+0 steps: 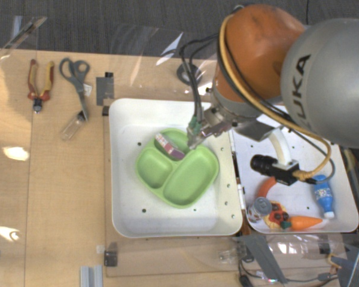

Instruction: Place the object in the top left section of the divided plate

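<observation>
Hand (194,137) over one green divided plate (188,181), grip state unclear, one purple object (169,146) in plate section

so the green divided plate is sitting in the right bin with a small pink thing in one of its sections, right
Not quite: the camera view shows the green divided plate in the left bin, not the right one. The small pink thing does lie in one of its sections.

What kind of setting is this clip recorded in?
Most likely a robotics lab workbench. A KUKA arm reaches over two white bins, one holding a green divided plate, and pliers and scissors lie on the wooden bench.
</observation>
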